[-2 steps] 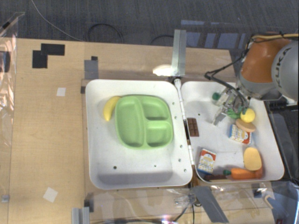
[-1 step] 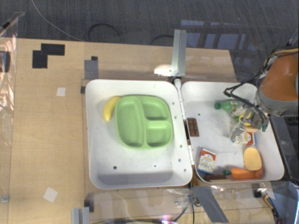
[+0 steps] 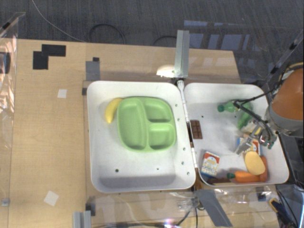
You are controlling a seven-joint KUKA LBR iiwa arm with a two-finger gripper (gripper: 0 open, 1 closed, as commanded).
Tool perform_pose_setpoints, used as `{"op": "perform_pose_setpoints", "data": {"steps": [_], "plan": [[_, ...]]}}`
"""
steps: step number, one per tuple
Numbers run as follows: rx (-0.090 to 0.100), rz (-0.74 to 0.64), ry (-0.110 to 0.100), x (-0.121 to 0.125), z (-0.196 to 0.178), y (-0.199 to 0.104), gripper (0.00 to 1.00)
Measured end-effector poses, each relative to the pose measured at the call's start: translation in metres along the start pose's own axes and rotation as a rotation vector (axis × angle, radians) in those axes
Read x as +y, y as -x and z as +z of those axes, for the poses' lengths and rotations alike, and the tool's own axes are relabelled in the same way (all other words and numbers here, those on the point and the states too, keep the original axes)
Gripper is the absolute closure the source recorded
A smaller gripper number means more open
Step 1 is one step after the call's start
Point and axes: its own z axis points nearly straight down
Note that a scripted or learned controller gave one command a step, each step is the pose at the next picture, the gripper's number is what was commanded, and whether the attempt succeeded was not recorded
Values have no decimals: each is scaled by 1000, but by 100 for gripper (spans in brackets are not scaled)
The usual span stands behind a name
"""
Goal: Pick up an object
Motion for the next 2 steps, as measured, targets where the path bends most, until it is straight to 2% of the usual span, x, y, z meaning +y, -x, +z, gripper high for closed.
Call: {"op": "perform_pose_setpoints", "data": {"steps": [1, 2], "plan": [[12, 223, -4, 54, 2, 86, 0], [6, 247, -3, 78, 4, 64, 0]]}}
